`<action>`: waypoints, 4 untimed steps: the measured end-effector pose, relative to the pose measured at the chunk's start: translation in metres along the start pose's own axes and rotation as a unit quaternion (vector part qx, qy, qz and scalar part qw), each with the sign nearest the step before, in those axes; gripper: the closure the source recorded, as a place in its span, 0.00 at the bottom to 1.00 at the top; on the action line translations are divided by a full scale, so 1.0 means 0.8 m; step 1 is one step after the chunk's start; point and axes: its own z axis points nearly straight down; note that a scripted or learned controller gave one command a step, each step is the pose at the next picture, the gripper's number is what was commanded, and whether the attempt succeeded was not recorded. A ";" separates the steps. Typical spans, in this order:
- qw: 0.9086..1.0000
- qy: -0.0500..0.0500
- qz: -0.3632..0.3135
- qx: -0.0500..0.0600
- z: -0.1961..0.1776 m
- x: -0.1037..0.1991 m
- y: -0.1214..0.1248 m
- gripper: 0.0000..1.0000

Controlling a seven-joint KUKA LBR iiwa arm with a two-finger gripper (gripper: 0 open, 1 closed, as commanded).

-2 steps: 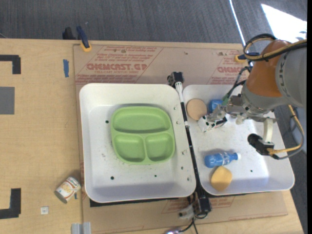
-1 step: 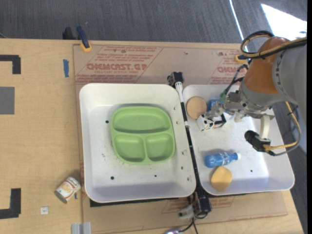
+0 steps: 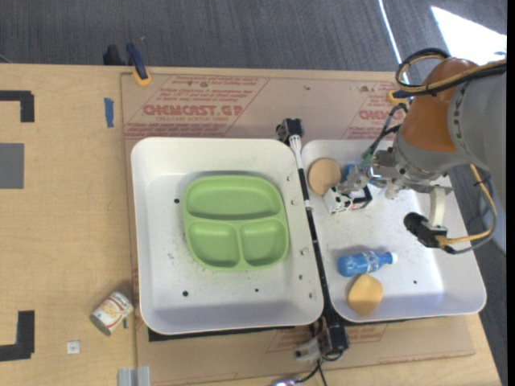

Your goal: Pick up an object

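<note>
My gripper (image 3: 355, 190) is low in the upper left part of the right bin (image 3: 459, 292), with the grey arm and its orange band (image 3: 434, 107) behind it to the right. A small black-and-white object (image 3: 340, 203) lies right at the gripper's tip. I cannot tell whether the gripper is touching it. A tan round object (image 3: 323, 175) rests just left of the gripper, against the bin's left wall. A blue bottle (image 3: 364, 261) lies on its side lower in the same bin. Below it sits a yellow-orange lump (image 3: 365, 294).
The left bin (image 3: 153, 215) holds a green divided plate (image 3: 236, 220). A small carton (image 3: 111, 312) lies on the bench left of the bins. A black clip (image 3: 288, 128) sits at the top where the bins meet. Cables loop off the arm at the right (image 3: 438, 236).
</note>
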 end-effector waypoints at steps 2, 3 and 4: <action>1.000 0.001 -0.003 0.022 0.021 0.001 -0.002 0.00; 0.979 -0.003 0.201 0.022 -0.104 0.087 -0.098 0.00; 0.971 -0.005 0.236 0.021 -0.028 0.009 -0.002 0.00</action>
